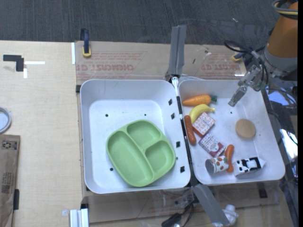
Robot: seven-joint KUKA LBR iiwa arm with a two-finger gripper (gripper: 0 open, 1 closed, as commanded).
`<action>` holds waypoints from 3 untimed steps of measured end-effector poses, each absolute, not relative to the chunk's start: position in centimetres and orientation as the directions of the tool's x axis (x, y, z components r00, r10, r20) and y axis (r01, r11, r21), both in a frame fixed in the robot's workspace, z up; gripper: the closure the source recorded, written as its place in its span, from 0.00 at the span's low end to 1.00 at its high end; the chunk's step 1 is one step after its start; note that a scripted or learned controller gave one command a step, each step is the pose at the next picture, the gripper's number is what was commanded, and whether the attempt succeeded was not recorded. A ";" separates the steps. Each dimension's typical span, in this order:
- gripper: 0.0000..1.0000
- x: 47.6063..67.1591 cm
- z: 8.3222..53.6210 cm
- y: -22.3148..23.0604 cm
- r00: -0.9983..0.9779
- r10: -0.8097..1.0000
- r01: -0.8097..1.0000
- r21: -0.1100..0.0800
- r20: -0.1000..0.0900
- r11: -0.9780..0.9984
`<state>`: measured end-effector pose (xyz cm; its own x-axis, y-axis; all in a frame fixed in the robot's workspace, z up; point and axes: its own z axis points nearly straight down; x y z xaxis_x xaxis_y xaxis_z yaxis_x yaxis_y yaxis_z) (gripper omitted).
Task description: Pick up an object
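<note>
While the arm is reaching in over the right bin's [272,141] far right corner, the end effector [236,98] is hanging above bare bin floor, grasping nothing; its fingers seem parted, though the view is poor. A carrot [196,100], banana [200,111], and brown disc [245,128] are lying nearby. A green divided plate [140,152] is sitting in the left bin [94,126].

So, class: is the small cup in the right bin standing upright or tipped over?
Tipped over. The cup lies on its side on the right bin's floor, its open mouth facing the view's left, beside a small sausage.
</note>
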<state>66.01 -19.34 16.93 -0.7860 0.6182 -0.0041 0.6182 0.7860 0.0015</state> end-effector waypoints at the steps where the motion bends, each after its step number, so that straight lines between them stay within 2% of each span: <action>1: 0.00 57.5 15.0 -22.2 -0.754 0.657 0.657 -0.001 0.000 0.754; 2: 0.00 55.7 16.1 -22.2 -0.783 0.623 0.623 0.000 0.000 0.783; 3: 0.00 59.6 15.6 -22.1 -0.694 0.720 0.720 0.000 -0.001 0.694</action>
